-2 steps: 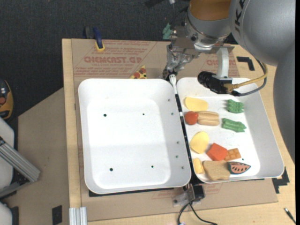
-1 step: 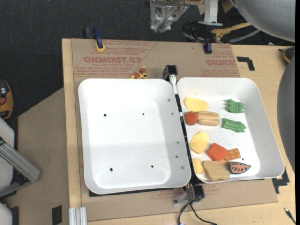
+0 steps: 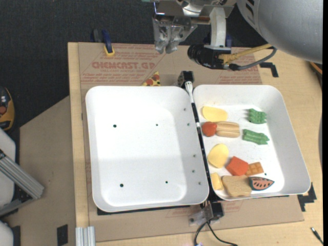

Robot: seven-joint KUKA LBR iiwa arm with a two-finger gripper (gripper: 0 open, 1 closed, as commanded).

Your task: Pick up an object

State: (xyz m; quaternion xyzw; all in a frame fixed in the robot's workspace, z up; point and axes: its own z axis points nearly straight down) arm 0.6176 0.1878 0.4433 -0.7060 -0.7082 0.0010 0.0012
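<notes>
The hand [image 3: 166, 44] hangs above the far edge of the counter [image 3: 128, 60], beyond the far right corner of the left bin [image 3: 138, 147] and well apart from the right bin [image 3: 287, 137] - whether it is wide or narrow I cannot tell. The things to pick lie in the right bin - a hot dog [image 3: 228, 129] touching a red tomato [image 3: 208, 129] near the middle, two green pieces [image 3: 256, 126] to the right, and a watermelon slice [image 3: 261, 183] just beside a piece of toast [image 3: 236, 186] at the near edge.

This is a robotics lab: a paper-masked bench board [image 3: 128, 65], aluminium framing [image 3: 20, 178], trailing cable [image 3: 215, 236], a white bin [image 3: 289, 137] of toy food [image 3: 228, 129].
</notes>
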